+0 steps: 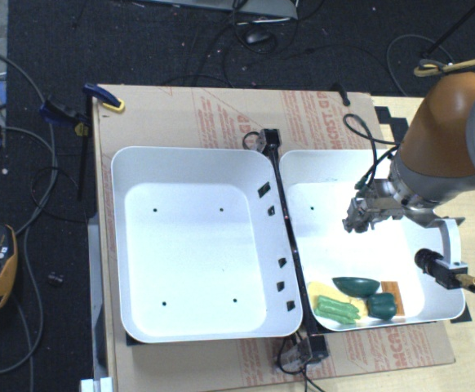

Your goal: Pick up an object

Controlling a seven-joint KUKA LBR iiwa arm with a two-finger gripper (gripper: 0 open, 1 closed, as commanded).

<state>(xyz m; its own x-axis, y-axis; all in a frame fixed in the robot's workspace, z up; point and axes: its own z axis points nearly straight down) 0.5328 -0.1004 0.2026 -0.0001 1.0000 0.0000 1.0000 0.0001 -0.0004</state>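
Along the near edge of the right bin point(327, 178) lie several small items: a dark green bowl-like piece point(356, 285), a light green ridged piece point(336, 308), a dark green block point(382, 305), a pale yellow piece point(322, 289) and an orange-brown piece point(392, 289). My gripper point(357, 216) hangs over the middle of the right bin, above and behind those items. Nothing shows between its fingers. The orange band of the arm point(446, 137) hides the bin's far right part.
The left bin point(139, 170) sits beside the right one on a cardboard-covered bench point(188, 113). A black divider strip point(282, 219) runs between the bins. Cables and a clamp point(105, 98) lie beyond the bench's far edge.
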